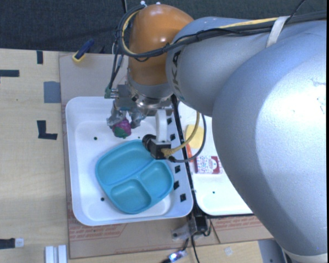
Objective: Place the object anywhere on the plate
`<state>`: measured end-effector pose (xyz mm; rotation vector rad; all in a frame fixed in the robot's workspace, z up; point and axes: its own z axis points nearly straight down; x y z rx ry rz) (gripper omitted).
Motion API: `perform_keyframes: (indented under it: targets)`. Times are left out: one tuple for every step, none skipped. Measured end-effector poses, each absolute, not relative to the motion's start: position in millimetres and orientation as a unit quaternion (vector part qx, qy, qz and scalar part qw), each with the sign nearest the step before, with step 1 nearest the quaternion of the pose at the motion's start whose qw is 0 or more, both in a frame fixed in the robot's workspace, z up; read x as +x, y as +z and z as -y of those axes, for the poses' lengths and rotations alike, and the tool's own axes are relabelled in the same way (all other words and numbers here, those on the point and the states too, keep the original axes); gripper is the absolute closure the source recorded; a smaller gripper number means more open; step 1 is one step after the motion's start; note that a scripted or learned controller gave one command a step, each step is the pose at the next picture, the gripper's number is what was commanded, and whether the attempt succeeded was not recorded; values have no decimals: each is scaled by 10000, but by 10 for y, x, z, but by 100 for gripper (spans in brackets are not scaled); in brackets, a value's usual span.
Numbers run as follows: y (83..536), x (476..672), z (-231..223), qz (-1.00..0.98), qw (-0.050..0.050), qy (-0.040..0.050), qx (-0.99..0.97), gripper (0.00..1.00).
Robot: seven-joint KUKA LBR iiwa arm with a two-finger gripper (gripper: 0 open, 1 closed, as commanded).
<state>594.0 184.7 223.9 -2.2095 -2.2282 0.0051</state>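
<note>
My gripper (122, 124) hangs at about eleven o'clock of the plate, just off its upper-left rim, with its fingers pinched on a small object (122, 128) that shows between them: a rounded lump, purple-magenta with a touch of green, its surface too small and blurred to tell more. The object sits just above the left bin's floor, beside the plate and not on it; whether it touches the bin I cannot tell. The plate (132, 175) is smooth, glossy turquoise plastic with rounded corners, split by low ridges into three compartments, one large toward ten o'clock and two smaller toward four and six o'clock, and it lies turned at a slant in the left bin (77, 163), a shallow white tray with a softly rounded rim and a matte floor. The right bin (219, 201), equally white, lies at three o'clock of the plate; in it a yellow piece (195, 137) and a white packet with red print (208, 164) peek out from under my arm. My arm comes in from three o'clock, a broad, smooth grey shell crossing the right bin, then bends down through the shiny orange band (154, 40) at twelve o'clock of the plate, so that the wrist points almost straight down. Black cables (182, 138) loop along the wrist. The bench (22, 163) is pale wood-grain with dark tape marks.
</note>
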Motion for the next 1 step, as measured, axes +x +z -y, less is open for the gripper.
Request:
perform_keyframes:
  targets:
    - [2238,5949,-1808,7084,12,22,-7058,0]
